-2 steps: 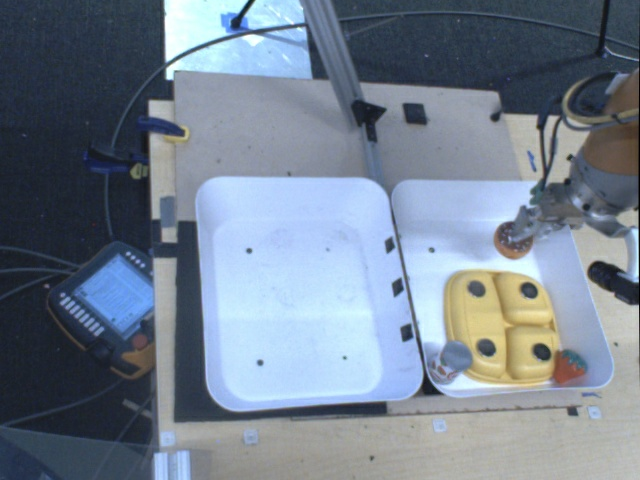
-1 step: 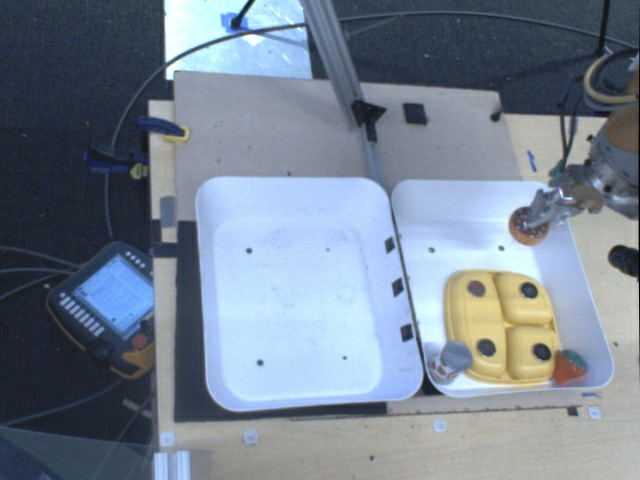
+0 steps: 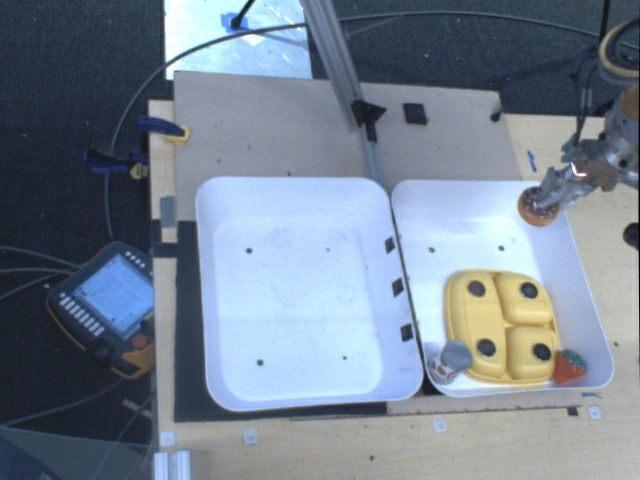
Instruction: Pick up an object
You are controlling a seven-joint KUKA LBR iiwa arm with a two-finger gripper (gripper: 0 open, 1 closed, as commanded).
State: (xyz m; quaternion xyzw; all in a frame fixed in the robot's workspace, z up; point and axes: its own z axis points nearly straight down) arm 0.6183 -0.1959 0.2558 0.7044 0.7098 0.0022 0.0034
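White plastic forms both bins: the left bin and the right bin, which carries a yellow moulded tray near its front. A small grey cup-like piece lies just beside the tray's front left corner, and an orange-red object sits at its front right corner. Over the right bin's far right rim, the gripper hangs with a round brownish object at its tip; how the jaws stand cannot be told. A teach pendant lies left of the surface.
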